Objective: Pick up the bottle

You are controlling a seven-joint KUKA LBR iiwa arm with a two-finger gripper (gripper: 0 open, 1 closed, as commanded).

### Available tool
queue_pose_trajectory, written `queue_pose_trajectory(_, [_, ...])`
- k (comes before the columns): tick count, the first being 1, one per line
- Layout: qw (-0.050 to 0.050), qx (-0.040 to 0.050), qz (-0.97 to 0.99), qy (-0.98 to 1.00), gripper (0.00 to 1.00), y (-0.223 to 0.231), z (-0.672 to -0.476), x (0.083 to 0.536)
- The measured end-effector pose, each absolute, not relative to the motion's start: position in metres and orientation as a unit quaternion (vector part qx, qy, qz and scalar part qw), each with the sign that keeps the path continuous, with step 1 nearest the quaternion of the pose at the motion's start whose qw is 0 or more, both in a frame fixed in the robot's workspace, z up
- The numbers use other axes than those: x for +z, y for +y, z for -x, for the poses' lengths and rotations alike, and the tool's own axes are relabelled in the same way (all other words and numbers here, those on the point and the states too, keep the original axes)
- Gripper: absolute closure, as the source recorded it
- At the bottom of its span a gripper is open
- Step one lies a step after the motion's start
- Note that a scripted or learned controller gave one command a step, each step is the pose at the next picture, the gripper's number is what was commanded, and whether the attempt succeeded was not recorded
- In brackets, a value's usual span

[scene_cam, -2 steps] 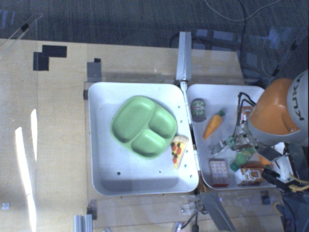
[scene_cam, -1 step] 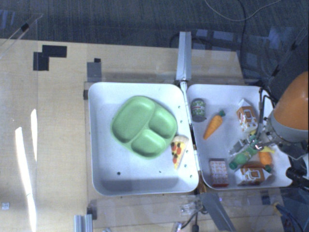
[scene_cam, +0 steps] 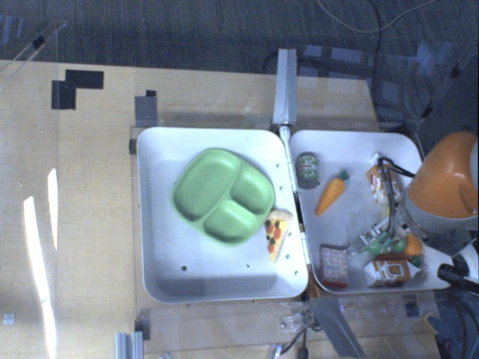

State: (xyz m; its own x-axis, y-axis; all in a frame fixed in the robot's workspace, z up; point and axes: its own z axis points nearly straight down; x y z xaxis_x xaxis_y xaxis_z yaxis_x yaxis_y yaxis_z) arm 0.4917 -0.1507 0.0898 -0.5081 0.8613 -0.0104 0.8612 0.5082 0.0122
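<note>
In the right bin (scene_cam: pixel 352 142), a small object with green and clear parts, which may be the bottle (scene_cam: pixel 376 243), lies near the front right, partly covered by the arm. My gripper (scene_cam: pixel 383 234) is down in the bin right over this object, below the orange band (scene_cam: pixel 447 178). I cannot make out whether anything is gripped. A brown and orange carton (scene_cam: pixel 389 271) lies just in front of the gripper, and a small orange piece (scene_cam: pixel 413 245) sits to its right.
The right bin also holds a green-labelled can (scene_cam: pixel 307 169), a toy carrot (scene_cam: pixel 331 191), a snack packet (scene_cam: pixel 376 181) and a red and white box (scene_cam: pixel 334 266). The left bin (scene_cam: pixel 157 200) holds a green divided plate (scene_cam: pixel 223 194) and a pizza slice toy (scene_cam: pixel 277 232).
</note>
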Motion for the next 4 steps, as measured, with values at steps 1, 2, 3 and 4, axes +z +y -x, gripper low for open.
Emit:
queue_pose_trajectory(1, [0.006, 0.0028, -0.44, 0.898, 0.0, -0.182, -0.508, 0.089])
queue_pose_trajectory(2, [0.009, 0.0044, -0.441, 0.897, 1.0, -0.181, -0.51, 0.101])
queue_pose_trajectory(3, [0.004, 0.0017, -0.451, 0.892, 1.0, -0.093, -0.545, 0.197])
queue_pose_trajectory(4, [0.004, 0.0015, -0.522, 0.853, 1.0, -0.091, -0.53, 0.27])
